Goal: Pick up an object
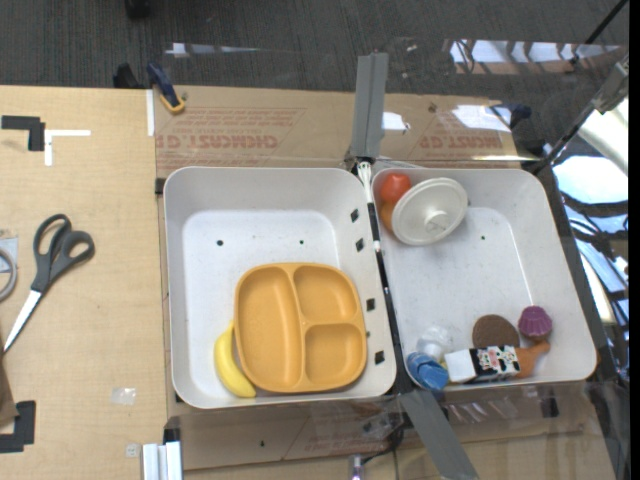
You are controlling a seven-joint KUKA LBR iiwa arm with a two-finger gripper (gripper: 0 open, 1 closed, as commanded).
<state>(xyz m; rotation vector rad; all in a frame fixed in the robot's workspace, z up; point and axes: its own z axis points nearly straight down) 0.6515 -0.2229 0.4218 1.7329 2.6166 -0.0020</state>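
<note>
2 bins: left bin [200, 208] has yellow plate [300, 323] over banana [228, 368]; right bin [500, 258] has white bowl [430, 210], small carton [488, 363]. Gripper state: cannot tell.

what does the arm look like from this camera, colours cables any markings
A pale grey slanted piece at the upper right edge, beyond the right bin, may be part of the arm, though I cannot be sure. Thin dark cables run beside it. Too little is visible to tell any band or markings.
</note>
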